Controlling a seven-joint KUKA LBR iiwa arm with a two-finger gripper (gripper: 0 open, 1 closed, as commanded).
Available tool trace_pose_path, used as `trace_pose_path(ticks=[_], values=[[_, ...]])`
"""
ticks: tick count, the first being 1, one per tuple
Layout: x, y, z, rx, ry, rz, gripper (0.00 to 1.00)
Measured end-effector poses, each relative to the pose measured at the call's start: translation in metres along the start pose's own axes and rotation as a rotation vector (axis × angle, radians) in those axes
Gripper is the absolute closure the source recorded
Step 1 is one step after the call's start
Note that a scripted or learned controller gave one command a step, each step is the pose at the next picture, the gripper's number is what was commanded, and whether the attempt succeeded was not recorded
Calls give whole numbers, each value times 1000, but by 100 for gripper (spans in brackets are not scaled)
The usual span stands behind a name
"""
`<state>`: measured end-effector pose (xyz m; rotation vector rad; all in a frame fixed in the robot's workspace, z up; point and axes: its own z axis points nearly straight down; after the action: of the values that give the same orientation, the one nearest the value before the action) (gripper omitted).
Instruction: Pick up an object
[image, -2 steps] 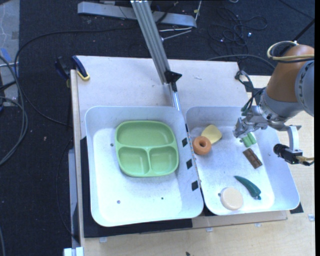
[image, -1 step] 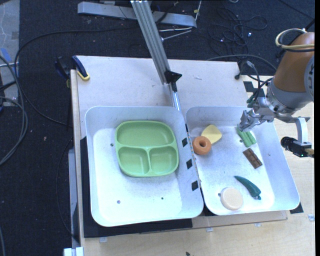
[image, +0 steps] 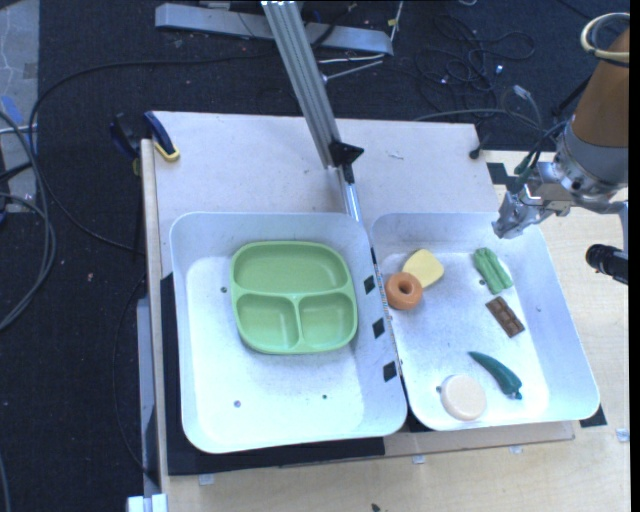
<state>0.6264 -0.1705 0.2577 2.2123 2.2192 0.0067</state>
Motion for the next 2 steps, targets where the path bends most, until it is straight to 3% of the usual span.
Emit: trace_pose_path(ticks=[2], values=[[116,-18,8,10,5,-5,100]])
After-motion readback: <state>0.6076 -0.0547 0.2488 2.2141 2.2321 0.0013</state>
